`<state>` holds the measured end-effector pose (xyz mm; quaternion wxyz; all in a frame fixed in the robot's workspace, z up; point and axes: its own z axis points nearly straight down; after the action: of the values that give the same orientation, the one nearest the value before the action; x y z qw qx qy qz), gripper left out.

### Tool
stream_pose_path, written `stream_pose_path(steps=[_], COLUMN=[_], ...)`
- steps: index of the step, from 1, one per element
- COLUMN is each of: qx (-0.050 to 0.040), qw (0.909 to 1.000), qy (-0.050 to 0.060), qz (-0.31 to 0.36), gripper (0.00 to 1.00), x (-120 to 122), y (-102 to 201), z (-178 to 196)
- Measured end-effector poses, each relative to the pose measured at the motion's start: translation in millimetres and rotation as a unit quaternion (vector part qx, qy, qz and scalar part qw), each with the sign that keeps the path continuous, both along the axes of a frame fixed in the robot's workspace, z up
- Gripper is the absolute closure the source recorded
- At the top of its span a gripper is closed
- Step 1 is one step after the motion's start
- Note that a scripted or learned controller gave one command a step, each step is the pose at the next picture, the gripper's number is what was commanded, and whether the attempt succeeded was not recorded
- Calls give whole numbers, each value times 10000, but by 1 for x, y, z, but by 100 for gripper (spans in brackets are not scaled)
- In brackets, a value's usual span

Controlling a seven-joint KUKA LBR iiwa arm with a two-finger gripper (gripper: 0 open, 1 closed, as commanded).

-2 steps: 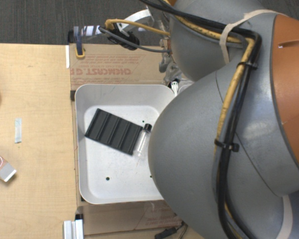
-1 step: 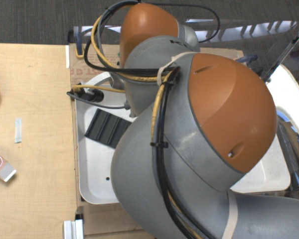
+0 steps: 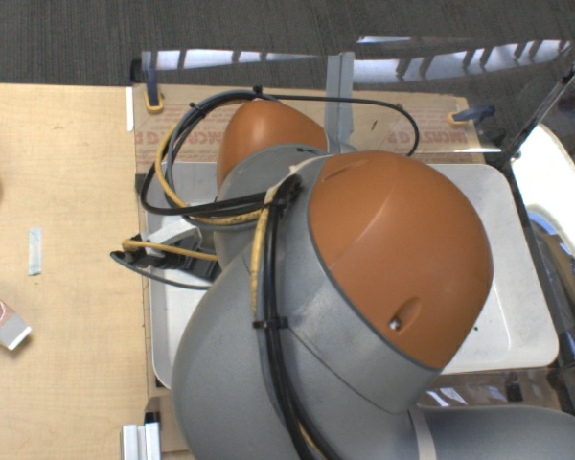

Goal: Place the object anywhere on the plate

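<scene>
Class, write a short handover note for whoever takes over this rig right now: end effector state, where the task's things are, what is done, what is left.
End effector: hidden beneath the arm, state cannot be told.
Arm: bulks over both white bins, covering most of them; a bare part of the right bin shows.
Plate and object: cannot be seen from this view, so placement is unconfirmed.
Off to the left, the wooden bench bears a small wrapped item.
Left: confirm the grasp, then place the object on the plate.

Arm (image 3: pixel 268 372) — smooth grey shell, satin orange caps; bench (image 3: pixel 67 161) — matt wood.
</scene>
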<state>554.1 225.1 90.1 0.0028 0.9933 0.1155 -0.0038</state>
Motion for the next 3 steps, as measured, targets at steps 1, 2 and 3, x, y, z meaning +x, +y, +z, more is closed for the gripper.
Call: stream_pose_path(steps=[1, 2, 3], qx=[12, 14, 15], qw=[10000, 10000, 9999], qy=[-18, -30, -25], qz=[1, -56, -154], gripper=[0, 0, 0], x=[1, 11, -9], y=[1, -29, -9], z=[1, 117, 1])
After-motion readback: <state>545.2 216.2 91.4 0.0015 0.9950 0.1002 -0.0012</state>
